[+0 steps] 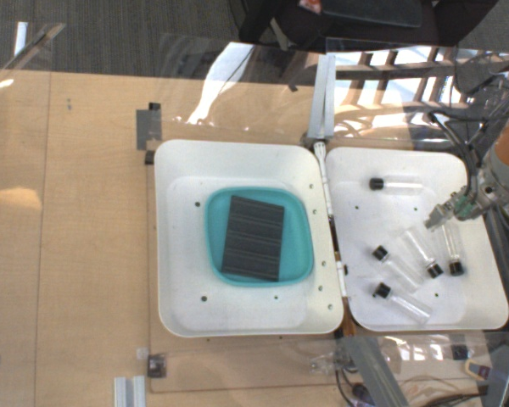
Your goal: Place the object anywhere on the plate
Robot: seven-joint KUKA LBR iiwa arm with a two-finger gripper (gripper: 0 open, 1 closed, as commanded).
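A grey robot arm reaches in from the right over the right bin [492, 308], its gripper [441, 216] poised low above a scatter of clear plastic tubes with black caps. One tube [396, 182] lies near the bin's far edge, and several others [416, 257] lie in a loose cluster toward the middle and near side. Whether the gripper is clenched or released cannot be told from this angle, and no tube can be seen between its fingers. In the left bin [174, 227] sits a teal plate [216, 227] bearing a dark ribbed block [254, 237] that lies flat at its centre. Judged by the layout, the task has barely begun: the tubes are all in the right bin, well apart from the plate, and picking, carrying and placing remain to be done.
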